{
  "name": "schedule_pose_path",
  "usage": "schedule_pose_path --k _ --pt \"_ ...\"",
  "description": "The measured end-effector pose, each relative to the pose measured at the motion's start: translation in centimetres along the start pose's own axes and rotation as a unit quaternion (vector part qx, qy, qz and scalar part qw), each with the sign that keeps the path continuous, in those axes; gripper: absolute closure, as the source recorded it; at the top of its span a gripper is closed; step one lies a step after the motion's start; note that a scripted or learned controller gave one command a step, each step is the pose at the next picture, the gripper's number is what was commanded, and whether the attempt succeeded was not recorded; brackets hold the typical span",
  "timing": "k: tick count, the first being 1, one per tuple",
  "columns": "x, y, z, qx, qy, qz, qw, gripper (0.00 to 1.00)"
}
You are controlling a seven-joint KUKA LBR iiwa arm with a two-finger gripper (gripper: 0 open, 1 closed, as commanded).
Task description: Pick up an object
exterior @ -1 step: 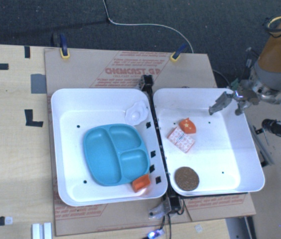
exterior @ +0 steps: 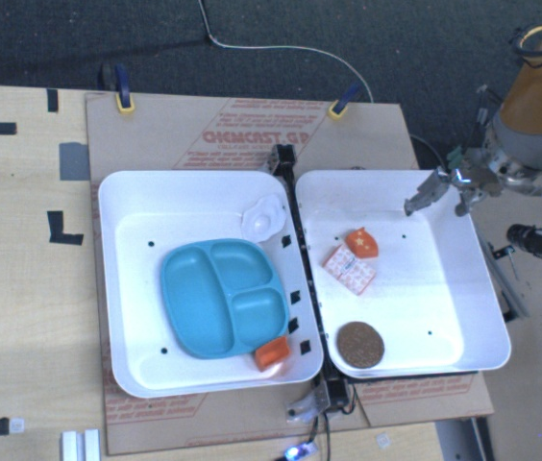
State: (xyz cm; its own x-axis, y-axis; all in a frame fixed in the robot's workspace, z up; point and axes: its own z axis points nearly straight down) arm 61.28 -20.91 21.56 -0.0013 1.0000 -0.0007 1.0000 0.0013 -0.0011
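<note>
The right bin (exterior: 463, 286) holds an orange piece (exterior: 361, 244), a white packet with pink print (exterior: 350, 269) just below it, and a brown round disc (exterior: 359, 345) near the front wall. My gripper (exterior: 441, 195) hangs above the right bin's back right corner, up and to the right of the orange piece and well apart from it. Its two fingers stand spread with nothing between them. In the left bin (exterior: 122, 257) lie a blue divided plate (exterior: 223, 296), an orange block (exterior: 272, 353) at the plate's front edge, and a small clear cup (exterior: 261, 221) behind it.
A black divider (exterior: 295, 248) runs between the two bins. Both bins sit on a cardboard sheet (exterior: 242, 133) clamped at the back by two clips. A white cable (exterior: 281, 46) trails across the dark floor behind. The arm's grey and orange body (exterior: 530, 113) stands at the right.
</note>
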Motion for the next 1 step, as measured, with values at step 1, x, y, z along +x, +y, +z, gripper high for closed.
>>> schedule_pose_path --k 1 --pt "0.69 -0.95 5.46 0.003 0.001 0.0 1.0 0.0"
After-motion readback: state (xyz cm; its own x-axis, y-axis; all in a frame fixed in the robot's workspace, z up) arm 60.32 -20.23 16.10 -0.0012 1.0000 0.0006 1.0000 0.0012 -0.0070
